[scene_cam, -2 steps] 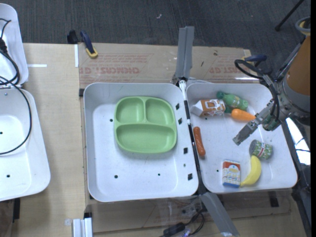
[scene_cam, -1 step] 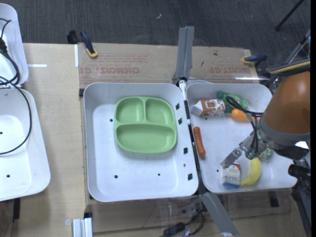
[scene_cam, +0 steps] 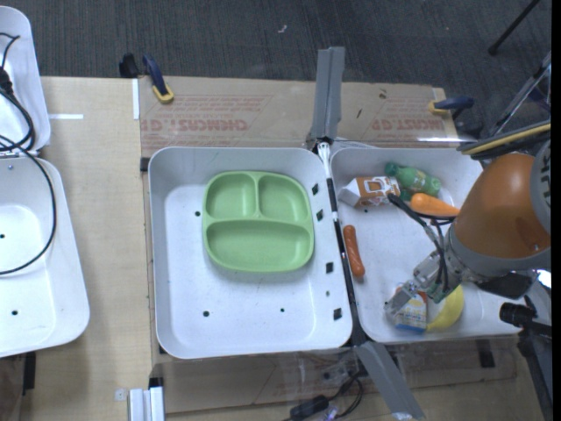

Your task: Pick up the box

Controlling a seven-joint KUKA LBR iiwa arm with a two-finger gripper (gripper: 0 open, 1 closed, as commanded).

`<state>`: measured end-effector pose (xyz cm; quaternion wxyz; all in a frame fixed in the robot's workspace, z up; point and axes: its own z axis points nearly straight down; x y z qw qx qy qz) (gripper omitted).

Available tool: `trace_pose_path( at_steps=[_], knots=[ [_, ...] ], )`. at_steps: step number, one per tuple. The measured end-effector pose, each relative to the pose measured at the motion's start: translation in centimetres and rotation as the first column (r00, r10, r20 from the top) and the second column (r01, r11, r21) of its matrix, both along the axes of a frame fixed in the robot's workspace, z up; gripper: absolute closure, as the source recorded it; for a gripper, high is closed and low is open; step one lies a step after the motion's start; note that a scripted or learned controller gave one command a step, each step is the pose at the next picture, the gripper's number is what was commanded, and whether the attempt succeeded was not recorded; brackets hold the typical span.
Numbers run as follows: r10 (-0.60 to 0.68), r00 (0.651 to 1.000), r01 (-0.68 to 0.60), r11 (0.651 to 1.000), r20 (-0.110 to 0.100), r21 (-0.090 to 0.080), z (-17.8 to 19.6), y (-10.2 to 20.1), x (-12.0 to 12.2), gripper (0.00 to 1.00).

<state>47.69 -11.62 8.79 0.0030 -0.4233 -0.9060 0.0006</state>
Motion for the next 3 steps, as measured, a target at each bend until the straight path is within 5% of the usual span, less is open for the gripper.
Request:
trace_pose_path(
  at_steps=[1,2,3],
  knots=[
    [0.018,1.000,-0.018,1.000,0.002,-0.001,2.3,-0.4,4.3,0.00],
    [0.096,0.995,-0.096,0.995,0.000,0.001,0.0,-2.5,0.0,0.00],
    [0.094,0.996,-0.094,0.996,-0.001,0.003,0.6,-2.5,0.1,1.00]
  ],
)
